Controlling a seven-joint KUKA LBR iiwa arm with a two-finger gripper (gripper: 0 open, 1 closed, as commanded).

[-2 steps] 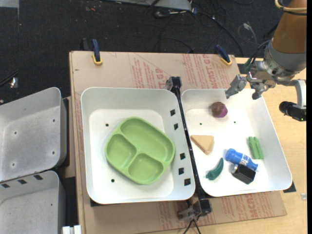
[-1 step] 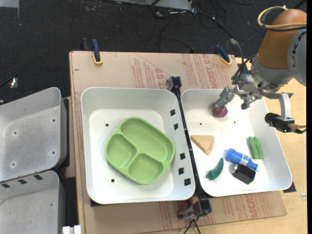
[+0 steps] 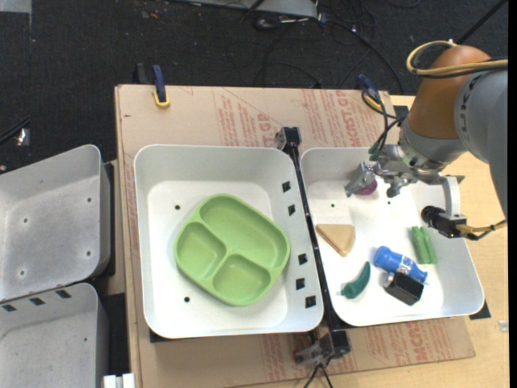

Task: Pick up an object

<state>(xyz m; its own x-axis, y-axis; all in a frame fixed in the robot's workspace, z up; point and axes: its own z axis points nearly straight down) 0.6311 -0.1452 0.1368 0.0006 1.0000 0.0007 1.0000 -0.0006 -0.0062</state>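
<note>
Bench (image 3: 210, 107): brown board surface with red printed lettering, seen from above at a slant.
Left bin (image 3: 153, 241): shallow, white, resting directly on the bench.
Right bin (image 3: 460, 285): shallow, white, resting on the bench, touching the left bin along a black divider (image 3: 305, 217).
Clamps (image 3: 161, 87): fixed at the bench's far edge.

You're looking at a robotics lab: a grey and orange industrial arm (image 3: 452, 103) reaches over a bare brown fibreboard bench (image 3: 218, 111) held by blue and yellow clamps (image 3: 160, 86). Loose black cables (image 3: 355, 23) trail across the dark carpeted floor (image 3: 65, 47) behind it.
</note>
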